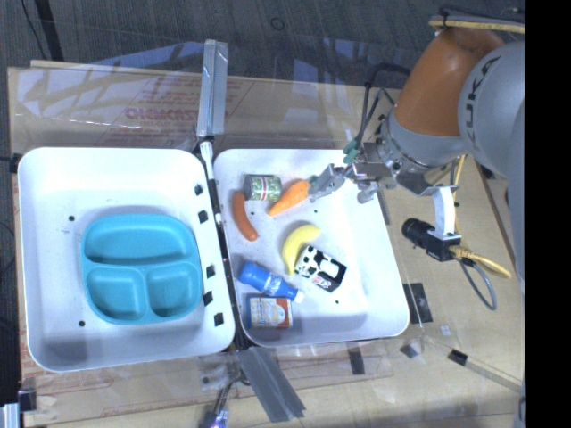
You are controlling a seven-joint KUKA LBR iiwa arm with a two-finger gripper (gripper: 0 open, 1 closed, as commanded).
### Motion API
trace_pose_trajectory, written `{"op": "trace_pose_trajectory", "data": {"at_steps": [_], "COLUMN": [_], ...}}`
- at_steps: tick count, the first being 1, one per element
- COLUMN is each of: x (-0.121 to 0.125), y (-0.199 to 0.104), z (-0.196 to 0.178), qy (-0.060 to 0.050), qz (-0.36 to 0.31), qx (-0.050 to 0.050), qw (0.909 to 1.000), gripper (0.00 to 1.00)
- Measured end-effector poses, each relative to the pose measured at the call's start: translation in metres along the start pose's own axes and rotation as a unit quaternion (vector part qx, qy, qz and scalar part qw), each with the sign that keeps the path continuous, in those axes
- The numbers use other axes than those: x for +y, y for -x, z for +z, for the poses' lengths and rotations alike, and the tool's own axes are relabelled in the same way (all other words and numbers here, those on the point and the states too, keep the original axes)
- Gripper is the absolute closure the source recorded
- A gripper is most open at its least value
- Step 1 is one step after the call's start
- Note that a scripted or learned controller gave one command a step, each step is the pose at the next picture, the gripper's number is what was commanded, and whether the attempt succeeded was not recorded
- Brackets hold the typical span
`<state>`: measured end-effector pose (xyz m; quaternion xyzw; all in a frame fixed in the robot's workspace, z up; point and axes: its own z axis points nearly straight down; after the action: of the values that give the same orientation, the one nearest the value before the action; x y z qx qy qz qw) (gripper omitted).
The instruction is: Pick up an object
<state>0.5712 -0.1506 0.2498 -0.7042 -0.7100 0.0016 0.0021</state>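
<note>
Six objects lie in the right bin (379,306): carrot (288,197) at centre, green can (262,187) touching its left, sausage (244,217) lower left, banana (299,242) below, black-and-white item (318,268) and blue bottle (267,281) lower still. The gripper (332,182) sits just right of the carrot's tip; cannot tell the fingers' state, nothing visibly held. Left of the carrot, the left bin (45,239) holds a blue tray (141,267).

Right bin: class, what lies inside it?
Right bin holds a carrot, sausage, banana, green can, blue bottle, carton, black-and-white item. Anything underneath them is hidden.
</note>
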Motion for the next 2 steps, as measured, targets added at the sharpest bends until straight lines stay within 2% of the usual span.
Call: {"op": "trace_pose_trajectory", "data": {"at_steps": [1,2], "x": [-0.006,-0.048], "y": [0.005,0.014], "z": [0.12,0.158], "qy": [-0.001,0.001], "qz": [0.006,-0.035], "qx": [0.0,0.0], "qw": [1.0,0.9994], "gripper": [0.0,0.0]}}
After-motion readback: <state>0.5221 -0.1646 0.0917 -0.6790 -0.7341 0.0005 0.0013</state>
